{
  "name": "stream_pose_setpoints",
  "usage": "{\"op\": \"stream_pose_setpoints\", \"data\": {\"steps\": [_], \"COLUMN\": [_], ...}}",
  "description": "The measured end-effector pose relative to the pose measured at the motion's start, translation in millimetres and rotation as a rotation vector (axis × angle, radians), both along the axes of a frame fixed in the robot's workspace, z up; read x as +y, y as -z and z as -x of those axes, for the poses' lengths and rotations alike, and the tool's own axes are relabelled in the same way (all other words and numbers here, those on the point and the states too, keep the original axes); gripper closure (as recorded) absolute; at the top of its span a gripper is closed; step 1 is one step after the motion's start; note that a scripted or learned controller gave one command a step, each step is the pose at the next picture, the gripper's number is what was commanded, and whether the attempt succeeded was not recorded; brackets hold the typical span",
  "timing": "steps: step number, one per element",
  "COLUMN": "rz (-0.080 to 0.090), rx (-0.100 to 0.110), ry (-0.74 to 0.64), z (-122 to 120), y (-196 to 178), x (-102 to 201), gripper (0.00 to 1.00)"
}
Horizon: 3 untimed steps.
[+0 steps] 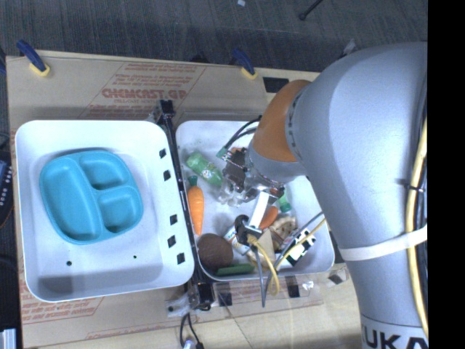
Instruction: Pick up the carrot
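Right bin (207,133), near edge: green stick (236,270) at 6 o'clock, lying flat. Brown lump (213,249) at 7 o'clock, touching the stick's left end.

Carrot (195,205) at 9 o'clock of the right bin, just beside the left wall. It lies lengthwise, thin tip toward the near edge, green top toward the far edge. Nothing grips it.

Tool (236,187) sits mid-bin, at 2 o'clock from the carrot and apart from it. Whether spread or pressed together: cannot tell, as the arm (349,158) hides much of it. A second orange piece (269,217) lies under the wrist.

Green bottle (203,167) at 11 o'clock of the right bin, between carrot top and tool.

Left bin (87,271): blue divided tray (91,195), centred toward 9 o'clock.

Far counter (145,86) edge: two blue clamps (33,57).
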<state>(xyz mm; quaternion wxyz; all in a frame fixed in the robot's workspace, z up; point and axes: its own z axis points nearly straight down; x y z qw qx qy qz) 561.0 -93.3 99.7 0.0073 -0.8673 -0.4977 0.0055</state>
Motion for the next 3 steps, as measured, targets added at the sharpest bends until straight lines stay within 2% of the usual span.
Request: {"op": "stream_pose_setpoints", "data": {"steps": [1, 2, 3], "rz": [0.005, 0.003, -0.001], "rx": [-0.018, -0.010, -0.003], "ry": [-0.291, -0.290, -0.266], "z": [-2, -1, 29], "y": [-174, -171, -88], "x": [8, 8, 90], "gripper": [1.00, 0.00, 0.00]}}
